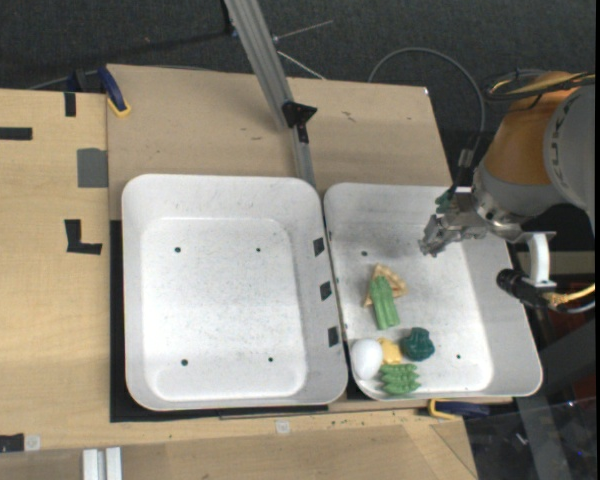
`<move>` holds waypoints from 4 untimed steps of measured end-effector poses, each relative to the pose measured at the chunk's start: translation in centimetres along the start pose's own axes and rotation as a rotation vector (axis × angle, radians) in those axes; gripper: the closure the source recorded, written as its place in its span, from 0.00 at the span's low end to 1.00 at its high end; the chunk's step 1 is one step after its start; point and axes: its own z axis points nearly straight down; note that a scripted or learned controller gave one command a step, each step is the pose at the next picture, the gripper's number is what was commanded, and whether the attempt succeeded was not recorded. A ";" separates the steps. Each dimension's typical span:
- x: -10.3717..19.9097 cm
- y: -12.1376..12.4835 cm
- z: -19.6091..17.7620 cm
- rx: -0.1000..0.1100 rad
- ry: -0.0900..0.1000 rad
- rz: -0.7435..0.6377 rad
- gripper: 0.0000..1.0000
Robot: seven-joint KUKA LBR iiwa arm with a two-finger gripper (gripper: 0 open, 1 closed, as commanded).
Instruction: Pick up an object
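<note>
The right bin (480, 298) held every item in its lower half. The gripper (438, 236) hung over the bin's upper part (how it was set, I cannot tell). Down-left of it lay the green cucumber (384, 304), long axis running almost up-down, nearest of the small toys.

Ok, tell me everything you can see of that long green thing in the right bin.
The long green thing is a slim, ridged stick, plastic by its look, lying flat on the floor of the right bin, near the bin's middle. It runs almost straight up and down the picture, leaning slightly. Its upper end overlaps a small tan piece. The claw hangs above and to its right, apart from it. The pile of small toys lower down sits apart.
</note>
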 end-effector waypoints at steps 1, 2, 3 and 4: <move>-0.6 0.4 -4.5 -0.006 -0.001 0.002 1.00; -1.1 -0.1 -10.6 -0.008 -0.002 0.002 1.00; -1.0 -0.1 -12.1 -0.004 0.000 0.002 1.00; 3.8 -0.7 -10.5 0.000 0.001 -0.002 1.00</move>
